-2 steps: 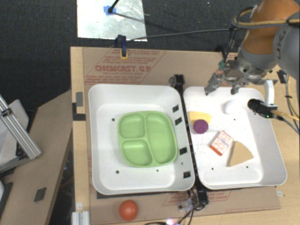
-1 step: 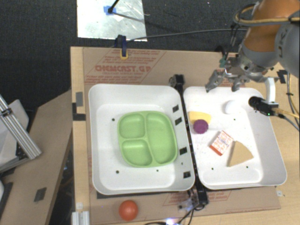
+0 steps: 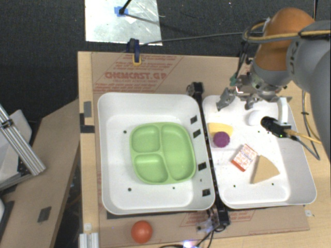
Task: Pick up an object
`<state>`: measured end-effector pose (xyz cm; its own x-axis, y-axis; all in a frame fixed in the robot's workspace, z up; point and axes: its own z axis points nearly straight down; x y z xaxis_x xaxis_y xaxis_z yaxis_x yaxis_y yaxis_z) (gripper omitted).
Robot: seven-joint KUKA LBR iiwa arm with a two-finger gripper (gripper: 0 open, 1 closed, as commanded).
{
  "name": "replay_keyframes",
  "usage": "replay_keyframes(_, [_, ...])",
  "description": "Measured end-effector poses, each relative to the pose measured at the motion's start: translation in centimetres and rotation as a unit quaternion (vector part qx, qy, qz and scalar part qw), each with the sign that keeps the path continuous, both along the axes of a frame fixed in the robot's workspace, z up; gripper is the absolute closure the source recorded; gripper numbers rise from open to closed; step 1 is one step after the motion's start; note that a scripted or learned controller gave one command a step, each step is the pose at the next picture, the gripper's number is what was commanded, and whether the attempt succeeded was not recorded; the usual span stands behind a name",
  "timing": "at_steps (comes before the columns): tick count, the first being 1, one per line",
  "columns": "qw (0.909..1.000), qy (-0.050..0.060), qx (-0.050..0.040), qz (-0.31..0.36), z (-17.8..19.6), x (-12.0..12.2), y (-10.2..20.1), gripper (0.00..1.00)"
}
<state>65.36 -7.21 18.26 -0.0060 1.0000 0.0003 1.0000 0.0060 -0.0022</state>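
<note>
The gripper (image 3: 237, 101) is shown open and unloaded above the right bin (image 3: 297, 190), beyond the purple ball (image 3: 221, 139).

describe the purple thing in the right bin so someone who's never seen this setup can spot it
Find the right-hand white bin, the one without the green divided tray. Near its left wall, in the upper half, sits a small purple ball touching the lower edge of a pale yellow block. It is the only round, purple item there; the red-and-white packet and tan wedge lie lower right.
</note>
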Motion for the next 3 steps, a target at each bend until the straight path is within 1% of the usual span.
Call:
replay_keyframes(2, [1.0,-0.001,-0.0002,-0.002,-10.0,0.0,0.1,0.0])
replay_keyframes(3, [1.0,-0.003,-0.0002,-0.002,-8.6,0.2,0.1,1.0])
